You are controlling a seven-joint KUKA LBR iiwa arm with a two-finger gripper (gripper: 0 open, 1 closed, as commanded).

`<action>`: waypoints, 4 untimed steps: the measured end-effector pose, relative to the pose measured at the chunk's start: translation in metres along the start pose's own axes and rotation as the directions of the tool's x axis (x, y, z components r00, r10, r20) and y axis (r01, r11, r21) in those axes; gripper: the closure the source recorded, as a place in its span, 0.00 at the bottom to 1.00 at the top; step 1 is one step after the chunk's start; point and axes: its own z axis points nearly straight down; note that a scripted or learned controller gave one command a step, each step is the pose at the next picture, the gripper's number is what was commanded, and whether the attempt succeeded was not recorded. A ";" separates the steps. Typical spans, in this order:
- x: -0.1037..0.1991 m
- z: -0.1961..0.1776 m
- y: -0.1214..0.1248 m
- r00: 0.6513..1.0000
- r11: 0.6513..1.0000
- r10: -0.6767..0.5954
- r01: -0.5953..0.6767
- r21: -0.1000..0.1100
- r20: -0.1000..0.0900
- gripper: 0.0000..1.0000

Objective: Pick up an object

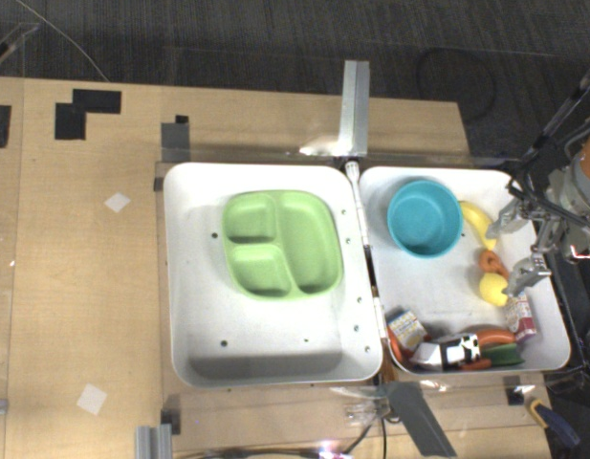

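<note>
The right bin holds a blue bowl, a yellow banana, a small orange piece and a yellow lemon-like fruit. Along its near wall lie a small printed box, a black-and-white item, and red and green pieces. My gripper hangs over the bin's right side, just right of the orange piece and the yellow fruit. Its fingers are spread open, with nothing between them.
The left bin holds a green divided plate. A metal post stands behind the wall shared by the two bins. The wooden bench stretches to the left. The arm's cables cross the far right.
</note>
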 end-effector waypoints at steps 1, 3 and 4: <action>-0.019 0.149 -0.026 1.000 1.000 -0.010 0.010 -0.003 -0.009 0.00; -0.043 0.158 0.005 0.999 0.999 0.035 -0.035 0.000 0.004 0.00; -0.085 0.158 0.017 0.984 0.984 -0.180 0.180 0.007 0.005 0.00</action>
